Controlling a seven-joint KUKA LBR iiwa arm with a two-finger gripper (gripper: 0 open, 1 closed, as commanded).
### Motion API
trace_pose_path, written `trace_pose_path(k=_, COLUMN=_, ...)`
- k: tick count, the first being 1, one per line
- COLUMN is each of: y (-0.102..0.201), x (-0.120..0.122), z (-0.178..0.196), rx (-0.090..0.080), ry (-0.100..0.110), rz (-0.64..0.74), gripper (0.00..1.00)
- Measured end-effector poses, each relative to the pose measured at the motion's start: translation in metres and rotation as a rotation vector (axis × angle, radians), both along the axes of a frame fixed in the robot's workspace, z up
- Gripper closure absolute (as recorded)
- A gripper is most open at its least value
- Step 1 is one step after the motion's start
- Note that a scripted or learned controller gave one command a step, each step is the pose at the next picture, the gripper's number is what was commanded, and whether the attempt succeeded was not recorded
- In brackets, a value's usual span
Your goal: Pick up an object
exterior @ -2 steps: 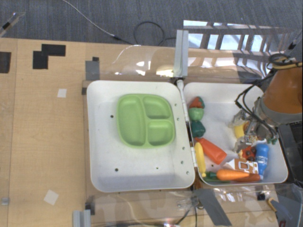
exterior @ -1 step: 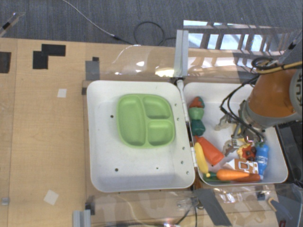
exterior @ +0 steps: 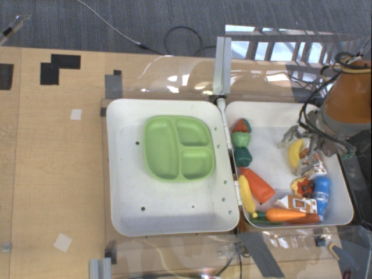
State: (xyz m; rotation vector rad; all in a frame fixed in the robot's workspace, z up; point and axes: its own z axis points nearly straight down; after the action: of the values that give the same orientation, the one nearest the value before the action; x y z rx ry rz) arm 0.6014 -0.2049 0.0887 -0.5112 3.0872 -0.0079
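Observation:
The right bin (exterior: pixel 273 118) holds several toy foods. My gripper (exterior: pixel 303 145) hangs low over that bin's right side, just above a yellow banana (exterior: pixel 296 154). The fingers (exterior: pixel 289 136) stand apart, one on each side of the banana's upper end, so the gripper is open with nothing lifted. Just below it lie a small printed carton (exterior: pixel 314 168) and a blue bottle (exterior: pixel 321 193). The arm's orange band (exterior: pixel 350 95) covers the bin's far right corner.
Along the right bin's left wall sit a red and green piece (exterior: pixel 240 126), a dark green piece (exterior: pixel 242 155), an orange bottle (exterior: pixel 258 185) and a yellow corn cob (exterior: pixel 247 195). A carrot (exterior: pixel 292 215) lies at the front. The left bin (exterior: pixel 125 173) holds a green divided plate (exterior: pixel 179 147).

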Motion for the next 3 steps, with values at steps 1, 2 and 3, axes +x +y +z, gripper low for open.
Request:
trace_pose_path(k=1, y=0.0, x=-0.045, z=0.001, rx=-0.001, ry=-0.002, rz=0.186, gripper=0.0)
trace_pose_path(k=2, y=0.001, x=-0.039, z=0.016, rx=-0.005, ry=-0.019, rz=0.188, gripper=1.0)
trace_pose_path(k=3, y=0.002, x=-0.039, z=0.016, rx=-0.004, ry=-0.018, rz=0.189, gripper=0.0)
